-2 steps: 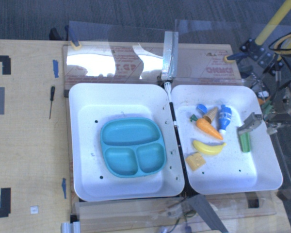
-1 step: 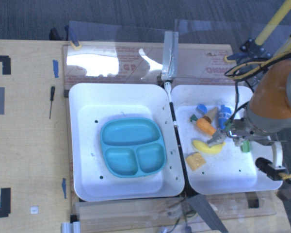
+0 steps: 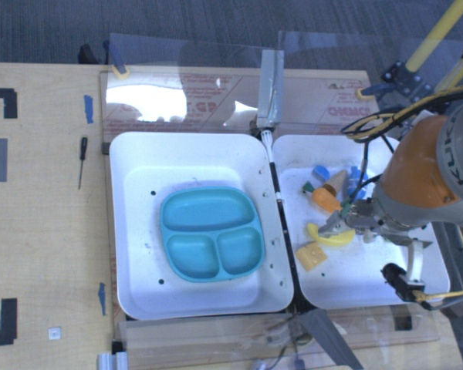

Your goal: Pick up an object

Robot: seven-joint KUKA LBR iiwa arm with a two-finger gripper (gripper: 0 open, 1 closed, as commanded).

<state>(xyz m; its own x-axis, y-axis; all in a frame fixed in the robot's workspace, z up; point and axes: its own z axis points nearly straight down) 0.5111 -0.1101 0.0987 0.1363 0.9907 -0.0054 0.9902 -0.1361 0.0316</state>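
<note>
- The arm reaches over the right bin (image 3: 347, 284), and its gripper (image 3: 353, 220) hangs low above a little heap of toy food in the upper middle of that bin.
- I cannot tell whether the pincer is apart or together; the wrist and cables hide its tips from where I stand.
- The nearest thing to grab is the yellow banana-like piece (image 3: 332, 237), lying just beside the gripper, towards the left bin. Nothing is visibly held.
- What could go wrong: the pieces lie crowded, so the pincer may come down on two at once or push one aside. I reckon the curved yellow piece could squirt out sideways if pinched off-centre.
- The orange piece (image 3: 325, 199), just above the yellow one, touches its neighbours and may get nudged or dragged along.
- The pale yellow block (image 3: 310, 256), below the banana piece, sits near the divider between the bins, where the fingers might catch the rim.
- Counts: two white bins; one teal divided plate (image 3: 212, 233) in the left bin (image 3: 131, 168), with three compartments; in the right bin one yellow curved piece, one orange piece, one pale block, and a few small blue and tan bits (image 3: 330, 176) too jumbled to count.
</note>
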